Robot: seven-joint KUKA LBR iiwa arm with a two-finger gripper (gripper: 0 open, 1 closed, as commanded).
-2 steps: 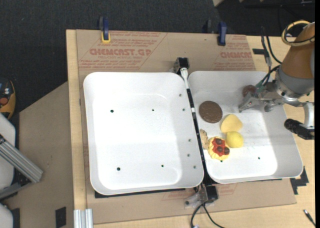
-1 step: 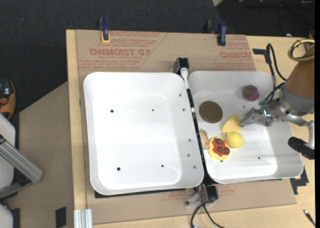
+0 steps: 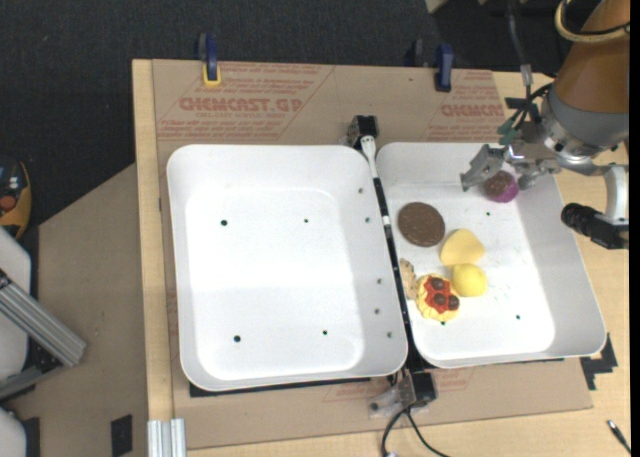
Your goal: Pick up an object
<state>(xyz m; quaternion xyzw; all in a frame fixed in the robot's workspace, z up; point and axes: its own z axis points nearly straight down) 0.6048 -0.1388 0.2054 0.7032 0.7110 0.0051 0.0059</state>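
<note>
My gripper (image 3: 497, 177) hangs over the far part of the right bin (image 3: 560, 337), reaching in from the right. A small purple object (image 3: 499, 187) sits between its grey fingers, and the gripper is shut on it. Below it in the same bin lie a round brown cookie (image 3: 421, 224), a pale yellow piece (image 3: 462, 246), a yellow lemon-like piece (image 3: 469, 280) and a yellow slice with red toppings (image 3: 438, 298).
The left bin (image 3: 190, 195) lies beside the right one, with a black divider clip (image 3: 364, 130) at their far joint. Both rest on a cardboard-covered board (image 3: 250, 95) held by two blue clamps. A black handle (image 3: 598, 225) juts in at the right.
</note>
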